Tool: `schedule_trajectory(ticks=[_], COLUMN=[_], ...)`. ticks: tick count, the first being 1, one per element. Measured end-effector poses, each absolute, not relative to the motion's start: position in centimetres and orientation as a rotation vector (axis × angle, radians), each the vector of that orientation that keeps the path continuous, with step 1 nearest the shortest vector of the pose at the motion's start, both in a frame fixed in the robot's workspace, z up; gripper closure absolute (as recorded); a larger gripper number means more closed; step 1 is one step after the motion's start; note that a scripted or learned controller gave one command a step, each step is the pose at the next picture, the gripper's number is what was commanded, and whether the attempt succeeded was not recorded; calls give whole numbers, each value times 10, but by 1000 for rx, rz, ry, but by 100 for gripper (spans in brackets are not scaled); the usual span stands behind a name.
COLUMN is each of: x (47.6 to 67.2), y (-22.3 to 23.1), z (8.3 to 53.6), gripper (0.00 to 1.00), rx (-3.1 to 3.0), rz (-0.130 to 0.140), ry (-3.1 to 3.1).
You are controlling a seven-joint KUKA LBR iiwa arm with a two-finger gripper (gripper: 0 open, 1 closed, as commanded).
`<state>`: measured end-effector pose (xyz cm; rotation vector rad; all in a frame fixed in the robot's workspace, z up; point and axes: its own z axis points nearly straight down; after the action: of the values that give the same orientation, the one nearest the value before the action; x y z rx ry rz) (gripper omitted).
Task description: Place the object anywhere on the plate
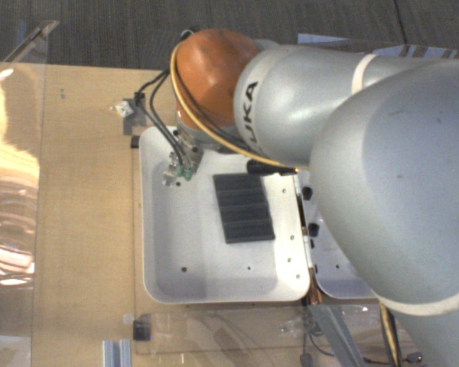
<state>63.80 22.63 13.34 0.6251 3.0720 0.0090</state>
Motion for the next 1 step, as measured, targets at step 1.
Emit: schedule_trajectory(ticks=[1], x=[604], y=[236], z=[113], gripper=[100], rx=[1596], rz=[7], ry=[2704])
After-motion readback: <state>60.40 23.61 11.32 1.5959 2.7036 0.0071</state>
